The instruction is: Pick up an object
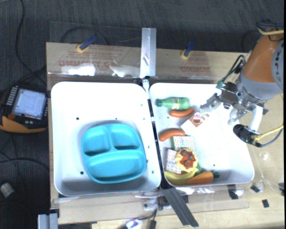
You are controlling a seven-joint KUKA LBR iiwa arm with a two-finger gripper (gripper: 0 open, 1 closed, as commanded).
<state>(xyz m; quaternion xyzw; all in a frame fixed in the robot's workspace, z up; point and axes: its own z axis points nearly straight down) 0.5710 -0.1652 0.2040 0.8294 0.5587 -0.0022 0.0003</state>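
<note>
Toy food – green bottle (173, 102), two sausages (180, 112), banana (181, 176), carrot (202, 177) – clusters along the right bin (229, 156) at its 9 o'clock side. Tabletop (109, 61) sits on dark carpet (19, 42). Gripper (219, 99) hovers at 1 o'clock; fingers blurred, state unreadable.

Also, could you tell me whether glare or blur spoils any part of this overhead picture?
In the camera view, the white bins look bright but keep their edges; the blue tray and green bottle read sharply. The gripper is soft and small, so its fingers are hard to make out; the dark floor loses detail.
</note>
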